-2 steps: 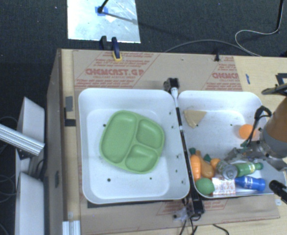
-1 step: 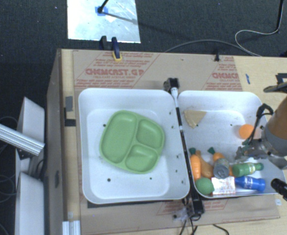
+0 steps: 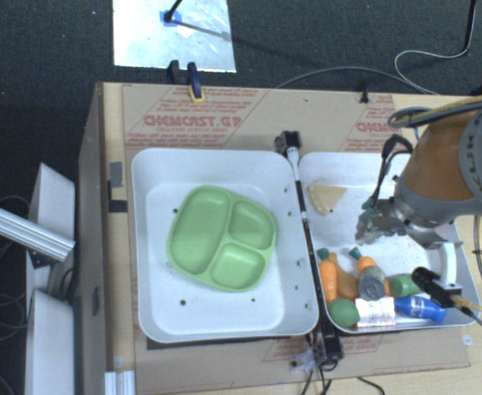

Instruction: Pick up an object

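Several small toys crowd the near end of the right bin (image 3: pixel 340 171): a carrot (image 3: pixel 329 278), a blue bottle (image 3: pixel 419 307), green pieces; the claw (image 3: pixel 371 230) hangs just above and beyond them, and I cannot tell how it is set. It looks like the approach; next it must drop onto the carrot, just nearer and leftward.

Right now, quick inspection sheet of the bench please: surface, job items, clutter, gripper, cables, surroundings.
Surface: two white bins; left bin, right bin, on a cardboard sheet.
Job's things: carrot, blue bottle, green pieces and a beige wedge in the right bin.
Clutter: green divided tray in the left bin.
Grippers: gripper over the right bin; state unclear.
Cables: white cable on the floor.
Surroundings: dark carpet, shiny sheet.
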You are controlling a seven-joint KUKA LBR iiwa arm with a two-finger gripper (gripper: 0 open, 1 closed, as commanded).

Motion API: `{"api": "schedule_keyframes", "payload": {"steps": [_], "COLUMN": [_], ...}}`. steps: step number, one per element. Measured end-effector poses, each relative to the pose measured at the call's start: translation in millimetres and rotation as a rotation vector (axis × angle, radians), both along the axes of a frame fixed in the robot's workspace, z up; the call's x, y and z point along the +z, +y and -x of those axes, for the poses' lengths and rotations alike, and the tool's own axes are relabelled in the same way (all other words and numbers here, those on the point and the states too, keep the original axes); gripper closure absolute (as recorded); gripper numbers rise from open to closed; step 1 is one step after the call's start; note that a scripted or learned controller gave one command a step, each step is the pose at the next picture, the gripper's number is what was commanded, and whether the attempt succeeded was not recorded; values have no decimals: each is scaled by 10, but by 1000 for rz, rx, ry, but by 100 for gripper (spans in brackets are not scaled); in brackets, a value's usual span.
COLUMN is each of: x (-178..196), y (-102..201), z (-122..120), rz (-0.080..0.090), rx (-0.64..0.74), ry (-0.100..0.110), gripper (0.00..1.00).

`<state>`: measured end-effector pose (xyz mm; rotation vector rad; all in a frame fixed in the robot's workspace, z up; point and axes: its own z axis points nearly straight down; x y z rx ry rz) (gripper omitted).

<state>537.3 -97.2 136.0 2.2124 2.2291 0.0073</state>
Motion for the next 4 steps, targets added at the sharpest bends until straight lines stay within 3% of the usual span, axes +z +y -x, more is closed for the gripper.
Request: {"api": "schedule_keyframes", "payload": {"steps": [1,2,3,4], "x": [-6,-521,-414,1232], "y": [-32,-194,-190,479], "z": [13,509,494,427], "rz": [3,3,3,2], "rx": [-5,-7,-5,-3], "ry": [2,3,0,-3], "gripper": [0,0,100,100]}}
